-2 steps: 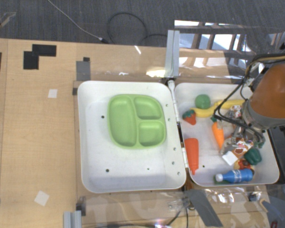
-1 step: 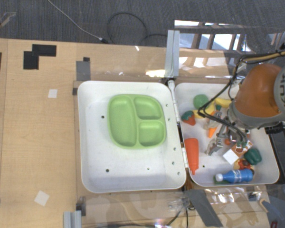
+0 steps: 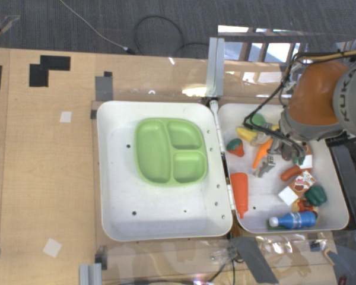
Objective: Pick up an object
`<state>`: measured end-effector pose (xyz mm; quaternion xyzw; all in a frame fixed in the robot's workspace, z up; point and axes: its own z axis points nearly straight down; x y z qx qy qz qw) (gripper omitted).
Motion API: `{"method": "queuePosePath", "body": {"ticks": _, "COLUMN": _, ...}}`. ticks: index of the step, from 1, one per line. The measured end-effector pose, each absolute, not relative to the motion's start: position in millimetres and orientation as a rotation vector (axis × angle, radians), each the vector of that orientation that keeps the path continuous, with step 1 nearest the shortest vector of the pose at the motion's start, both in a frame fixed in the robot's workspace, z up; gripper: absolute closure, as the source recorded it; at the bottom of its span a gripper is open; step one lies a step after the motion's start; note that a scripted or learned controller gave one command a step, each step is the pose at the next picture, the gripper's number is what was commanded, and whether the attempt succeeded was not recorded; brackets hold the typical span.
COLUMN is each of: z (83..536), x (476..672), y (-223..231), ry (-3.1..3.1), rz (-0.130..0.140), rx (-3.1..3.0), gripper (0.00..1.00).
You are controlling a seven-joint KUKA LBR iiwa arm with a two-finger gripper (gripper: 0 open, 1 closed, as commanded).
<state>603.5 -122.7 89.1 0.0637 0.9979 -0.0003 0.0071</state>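
Metal gripper (image 3: 264, 167), finger state unreadable, low in right bin (image 3: 335, 215) beside tapered orange carrot (image 3: 240, 193).

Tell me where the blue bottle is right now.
The blue bottle lies on its side at the near edge of the right bin, just below the green toy.

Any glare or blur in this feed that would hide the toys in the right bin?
Camera view: bright glare sits on the clear panel behind the bins and along the front edge, not on the toys. The right bin is evenly lit; the large carrot and blue bottle read sharp. The arm shadows and crowds the items around the hand, which look soft.
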Motion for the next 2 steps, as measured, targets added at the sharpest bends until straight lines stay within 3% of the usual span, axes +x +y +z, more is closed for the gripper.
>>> {"method": "queuePosePath", "body": {"ticks": 1, "z": 88.8, "x": 621.9, "y": -81.5, "ry": 3.116, "rz": 0.003, "rx": 0.265, "gripper": 0.0}}
{"method": "queuePosePath", "body": {"ticks": 2, "z": 102.3, "x": 624.6, "y": -80.8, "ry": 3.109, "rz": 0.003, "rx": 0.255, "gripper": 1.0}}
